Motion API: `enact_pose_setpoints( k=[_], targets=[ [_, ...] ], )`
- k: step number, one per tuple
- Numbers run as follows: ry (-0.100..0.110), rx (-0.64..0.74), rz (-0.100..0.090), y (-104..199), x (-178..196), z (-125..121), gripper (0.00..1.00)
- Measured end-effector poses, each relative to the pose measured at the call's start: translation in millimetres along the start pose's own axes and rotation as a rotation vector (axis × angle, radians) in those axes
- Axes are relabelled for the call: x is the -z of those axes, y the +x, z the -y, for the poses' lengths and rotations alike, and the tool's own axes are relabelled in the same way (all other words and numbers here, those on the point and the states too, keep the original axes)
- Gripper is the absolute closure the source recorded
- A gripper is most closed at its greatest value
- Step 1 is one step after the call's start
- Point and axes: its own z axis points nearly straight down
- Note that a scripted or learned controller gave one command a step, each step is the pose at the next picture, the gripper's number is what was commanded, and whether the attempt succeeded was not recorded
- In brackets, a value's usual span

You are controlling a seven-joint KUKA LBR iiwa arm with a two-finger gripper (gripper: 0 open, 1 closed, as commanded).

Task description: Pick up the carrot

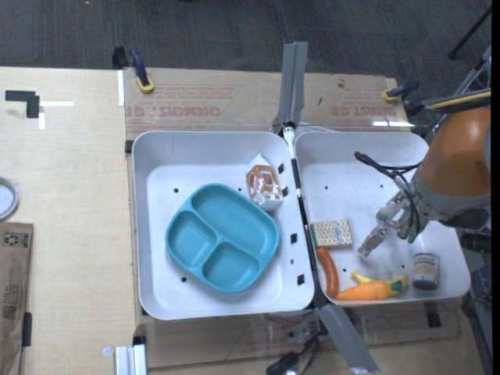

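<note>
Lying at the frame's lower right, the tapered orange carrot [366, 291] sits below the gripper [373, 241], whose jaws, seemingly narrow, hold nothing.

- Blue tray [223, 238], three compartments, lies tilted in the middle of the left bin [148, 233].
- Small carton [264, 184] stands near the left bin's right wall, touching the tray's far corner.
- Cracker box [331, 233] lies flat near the right bin's [344, 151] left wall.
- Red sausage [328, 272] lies at the right bin's front left corner.
- Banana [364, 278] near the right bin's front wall.
- Small can [425, 271] stands at its front right corner.
- Tape roll [5, 200] on the tabletop's [62, 170] left edge.
</note>
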Motion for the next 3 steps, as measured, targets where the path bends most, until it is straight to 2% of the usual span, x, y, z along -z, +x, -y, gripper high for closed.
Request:
enact_pose_setpoints(
  k=[1, 2, 3],
  targets=[
    [0.002, -0.309, -0.003, 44, 0, 27, 0.0],
    [0.001, 0.05, 0.001, 29, 0, 43, 0.0],
    [0.0, -0.145, 0.0, 27, 19, 44, 0.0]
  ],
)
